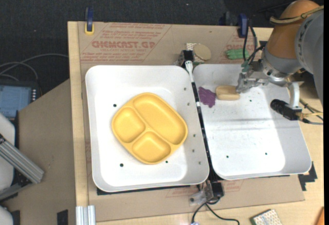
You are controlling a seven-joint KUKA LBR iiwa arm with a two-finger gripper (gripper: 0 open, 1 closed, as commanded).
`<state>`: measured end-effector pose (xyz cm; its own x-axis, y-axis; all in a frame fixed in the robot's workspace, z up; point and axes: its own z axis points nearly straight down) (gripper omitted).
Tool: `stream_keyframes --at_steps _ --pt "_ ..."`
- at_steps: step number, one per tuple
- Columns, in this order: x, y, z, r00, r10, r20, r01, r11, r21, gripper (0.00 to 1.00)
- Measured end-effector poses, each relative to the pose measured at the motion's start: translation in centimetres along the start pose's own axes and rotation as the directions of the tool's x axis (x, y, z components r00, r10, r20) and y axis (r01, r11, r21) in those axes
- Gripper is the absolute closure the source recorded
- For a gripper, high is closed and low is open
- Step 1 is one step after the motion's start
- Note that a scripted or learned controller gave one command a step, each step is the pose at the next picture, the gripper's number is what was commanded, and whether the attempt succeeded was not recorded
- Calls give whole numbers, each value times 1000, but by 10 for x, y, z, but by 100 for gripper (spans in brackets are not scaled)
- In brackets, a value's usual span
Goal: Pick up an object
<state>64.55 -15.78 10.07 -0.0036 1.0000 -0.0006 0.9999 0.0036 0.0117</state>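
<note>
A: Where's the gripper (244,84)?
B: Far-left part of the right bin (257,152), low over the floor, right at the right end of a tan oblong piece (226,93). Touching or just beside it, can't tell which.
A: Spread or clamped?
B: Can't tell. Too small & dark, and the wrist metalwork blocks it. Can't say it's holding anything.
A: Anything else in that bin?
B: A purple scrap (207,96), crumpled, just left of the tan piece, near the bin's left wall. Material: no idea.
A: Left bin (97,116)?
B: One yellow plate (149,127), 3 compartments, approx. center, turned at an angle.
A: The arm (288,39)?
B: Reaches in from the far right; its orange part is cut off by the frame edge.
A: Behind the bins?
B: Small round tan disc (202,52) & sth green (235,54) on the cardboard (133,44). Green bit is partly hidden by cables.
</note>
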Motion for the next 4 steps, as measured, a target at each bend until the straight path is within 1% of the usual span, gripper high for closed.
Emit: stream_keyframes --at_steps 1,2,3,4 --pt "-30 -27 -5 1000 6 -1 -6 1000 15 100" --pt "13 -53 -31 1000 2 -2 -2 1000 15 100" --pt "58 -42 -46 1000 -1 -1 1 1000 8 100" --pt "24 -41 -4 1000 6 -1 -6 1000 16 100"
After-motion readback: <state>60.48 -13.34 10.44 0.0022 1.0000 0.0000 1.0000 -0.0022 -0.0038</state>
